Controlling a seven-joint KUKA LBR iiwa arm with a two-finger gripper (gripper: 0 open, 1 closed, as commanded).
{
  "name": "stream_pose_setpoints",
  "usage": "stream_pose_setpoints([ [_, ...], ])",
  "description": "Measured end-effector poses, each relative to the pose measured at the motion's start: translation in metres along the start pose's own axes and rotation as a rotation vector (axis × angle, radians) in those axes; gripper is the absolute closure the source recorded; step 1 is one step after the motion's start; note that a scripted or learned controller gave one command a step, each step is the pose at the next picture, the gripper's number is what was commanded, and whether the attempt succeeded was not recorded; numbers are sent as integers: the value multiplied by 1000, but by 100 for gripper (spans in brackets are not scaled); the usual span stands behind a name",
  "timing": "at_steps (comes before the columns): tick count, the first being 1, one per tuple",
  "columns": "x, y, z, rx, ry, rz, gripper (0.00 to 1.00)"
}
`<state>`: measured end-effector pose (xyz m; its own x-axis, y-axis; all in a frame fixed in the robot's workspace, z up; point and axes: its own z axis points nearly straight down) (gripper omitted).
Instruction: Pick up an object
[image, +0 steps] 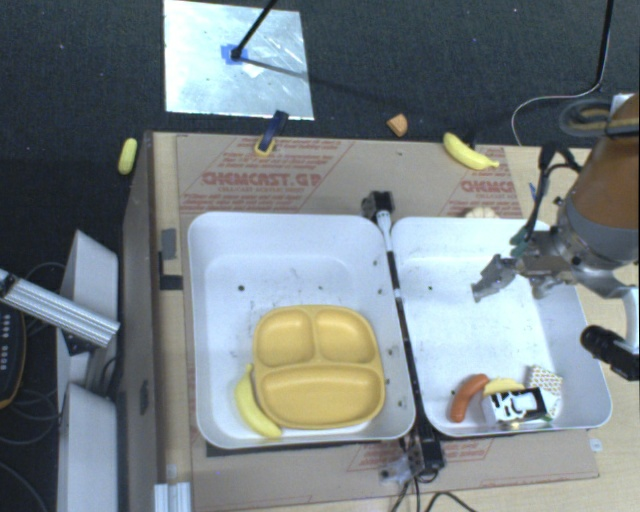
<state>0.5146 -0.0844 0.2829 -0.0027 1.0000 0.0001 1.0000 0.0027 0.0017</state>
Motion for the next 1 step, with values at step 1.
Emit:
stream_pose_setpoints([
  [1, 3, 54, 79, 3, 0, 0, 0],
])
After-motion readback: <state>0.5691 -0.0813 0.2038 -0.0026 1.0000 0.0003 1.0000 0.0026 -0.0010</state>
